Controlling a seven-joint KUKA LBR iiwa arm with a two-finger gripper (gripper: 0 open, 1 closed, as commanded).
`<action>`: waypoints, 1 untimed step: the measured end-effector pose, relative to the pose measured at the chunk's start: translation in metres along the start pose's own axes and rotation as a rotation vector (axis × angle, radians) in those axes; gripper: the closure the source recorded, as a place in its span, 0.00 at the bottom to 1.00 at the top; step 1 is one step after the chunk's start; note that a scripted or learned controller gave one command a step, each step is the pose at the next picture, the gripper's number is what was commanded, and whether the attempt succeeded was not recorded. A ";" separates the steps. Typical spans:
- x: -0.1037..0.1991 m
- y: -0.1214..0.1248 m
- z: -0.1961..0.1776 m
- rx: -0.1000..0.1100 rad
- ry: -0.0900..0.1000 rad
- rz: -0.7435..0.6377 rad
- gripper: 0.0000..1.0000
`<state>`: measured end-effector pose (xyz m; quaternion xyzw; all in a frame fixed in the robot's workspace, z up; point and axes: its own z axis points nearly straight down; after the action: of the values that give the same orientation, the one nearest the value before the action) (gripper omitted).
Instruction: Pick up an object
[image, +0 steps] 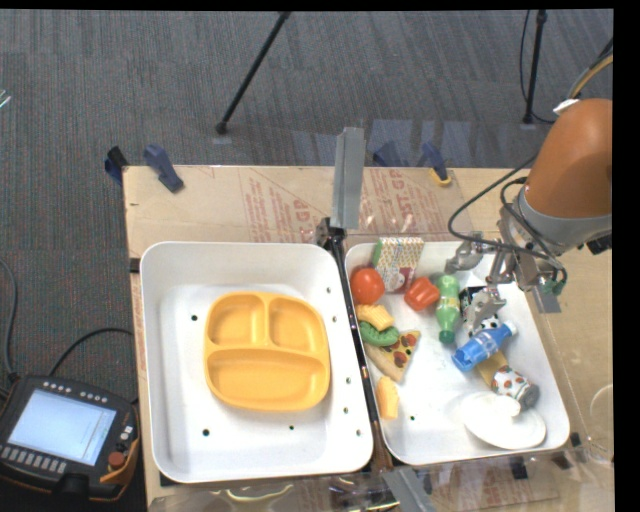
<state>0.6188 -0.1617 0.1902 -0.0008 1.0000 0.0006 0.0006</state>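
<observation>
My gripper (483, 303) hangs low over the right bin (553, 368), in its upper right part, below the orange wrist band. It sits just above a blue bottle (481, 346) and a small black-and-white object (489, 322), right of a green bottle (447, 308). Nothing can be made out held in it. Further left lie a red pepper (421, 293), a red tomato (366, 285), a patterned box (398, 260), a banana (375, 317) and a pizza slice (399, 352).
A white plate (505, 421) and a small can (511, 382) lie at the right bin's front right, a yellow wedge (387, 398) at its front left. The left bin (165, 400) holds a yellow divided tray (268, 350). A pendant (60, 436) lies off the bench.
</observation>
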 end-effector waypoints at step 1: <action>0.004 -0.047 0.079 0.006 -0.024 0.026 0.00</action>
<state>0.6150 -0.2086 0.1111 0.0122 0.9998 -0.0024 0.0123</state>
